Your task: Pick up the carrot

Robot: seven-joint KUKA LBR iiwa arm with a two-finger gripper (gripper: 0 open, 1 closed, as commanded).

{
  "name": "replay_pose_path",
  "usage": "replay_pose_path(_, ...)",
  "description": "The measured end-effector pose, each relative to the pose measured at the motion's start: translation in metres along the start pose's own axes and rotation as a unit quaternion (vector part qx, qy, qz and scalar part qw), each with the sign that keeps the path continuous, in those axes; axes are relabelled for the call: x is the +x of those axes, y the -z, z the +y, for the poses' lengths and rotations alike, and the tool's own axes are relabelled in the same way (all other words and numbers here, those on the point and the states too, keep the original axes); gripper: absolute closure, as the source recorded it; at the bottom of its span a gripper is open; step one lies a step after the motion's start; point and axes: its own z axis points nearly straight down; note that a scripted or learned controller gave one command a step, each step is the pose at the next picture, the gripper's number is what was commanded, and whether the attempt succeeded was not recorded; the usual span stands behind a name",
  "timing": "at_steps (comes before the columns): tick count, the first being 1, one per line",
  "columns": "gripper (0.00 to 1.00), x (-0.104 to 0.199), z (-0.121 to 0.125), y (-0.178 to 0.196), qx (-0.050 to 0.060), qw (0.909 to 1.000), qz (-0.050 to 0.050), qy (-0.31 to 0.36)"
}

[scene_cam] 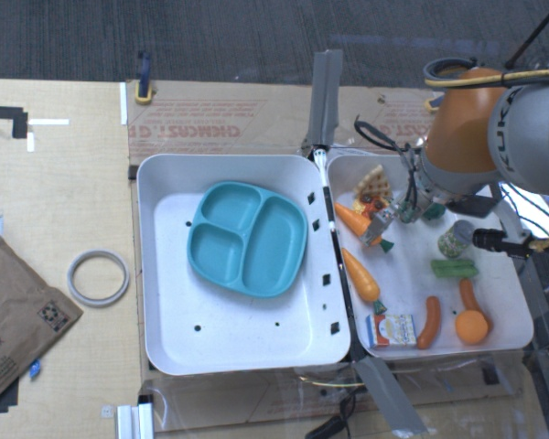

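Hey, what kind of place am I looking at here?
Probably a robotics lab bench: a grey and orange arm reaches over two white bins, one holding toy food like a carrot, on a cardboard-covered table.

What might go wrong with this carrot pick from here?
The gripper is low in the right bin where a carrot, a pizza slice and other toys crowd together, so it may catch a neighbour. A second carrot hugs the bin's left wall, awkward to reach.
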Motion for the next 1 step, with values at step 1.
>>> replay_pose_path(1, 1.00, 0.0011, -0.0024, 0.0085, 0.004, 1.0000, 0.005, -0.001)
